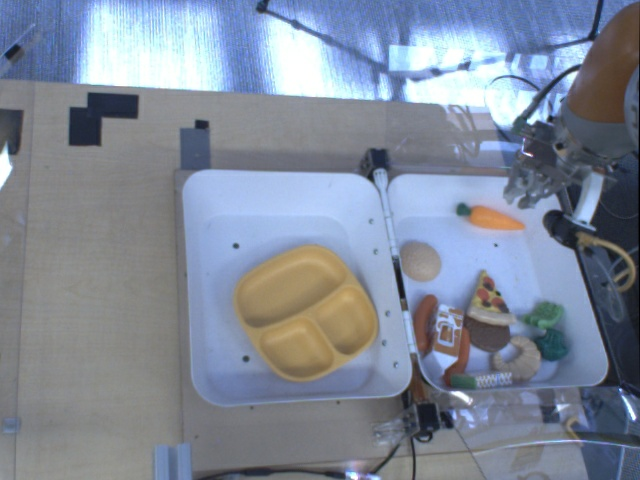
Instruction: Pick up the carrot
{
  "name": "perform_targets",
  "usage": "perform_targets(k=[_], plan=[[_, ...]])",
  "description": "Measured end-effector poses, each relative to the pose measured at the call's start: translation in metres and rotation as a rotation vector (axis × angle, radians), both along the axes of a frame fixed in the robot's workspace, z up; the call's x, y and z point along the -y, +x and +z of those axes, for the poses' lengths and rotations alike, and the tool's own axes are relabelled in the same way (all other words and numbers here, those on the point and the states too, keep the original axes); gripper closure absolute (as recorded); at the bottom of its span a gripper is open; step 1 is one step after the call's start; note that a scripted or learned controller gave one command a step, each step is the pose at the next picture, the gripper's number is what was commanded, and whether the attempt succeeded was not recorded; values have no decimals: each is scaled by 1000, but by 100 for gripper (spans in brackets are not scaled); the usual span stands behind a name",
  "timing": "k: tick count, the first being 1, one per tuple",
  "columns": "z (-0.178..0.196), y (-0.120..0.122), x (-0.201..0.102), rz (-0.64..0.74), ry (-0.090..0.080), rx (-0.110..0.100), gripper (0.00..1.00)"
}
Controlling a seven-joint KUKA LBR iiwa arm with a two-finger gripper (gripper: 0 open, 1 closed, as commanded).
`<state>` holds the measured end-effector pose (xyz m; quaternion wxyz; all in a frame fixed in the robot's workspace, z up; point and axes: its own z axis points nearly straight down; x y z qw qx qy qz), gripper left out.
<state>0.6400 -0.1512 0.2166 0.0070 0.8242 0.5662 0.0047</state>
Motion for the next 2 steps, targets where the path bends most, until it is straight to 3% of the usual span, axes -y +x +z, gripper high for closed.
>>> perform_targets(k=[1,2], plan=[[-5,-1,-3,3,4,-9,0],[-129,-17,22,-216,7,-6,0]])
